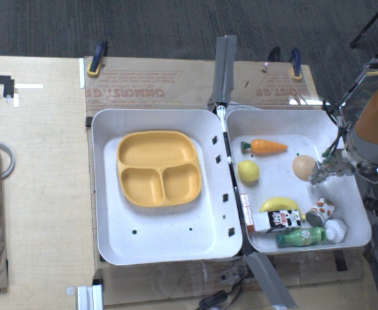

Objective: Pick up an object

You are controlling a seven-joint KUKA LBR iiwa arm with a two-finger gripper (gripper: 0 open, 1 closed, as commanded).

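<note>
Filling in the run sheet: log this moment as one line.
gripper: low in right bin, beside egg | held: nothing seen | yellow tray: in left bin | phase: approach

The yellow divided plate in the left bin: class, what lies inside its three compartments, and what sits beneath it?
All three compartments of the yellow divided plate show only bare yellow surface. It rests on the left bin; the floor directly beneath it is covered.

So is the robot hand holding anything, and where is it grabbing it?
Can't tell. The gripper sits right beside the egg in the right bin, but nothing clearly shows between its fingers.
</note>
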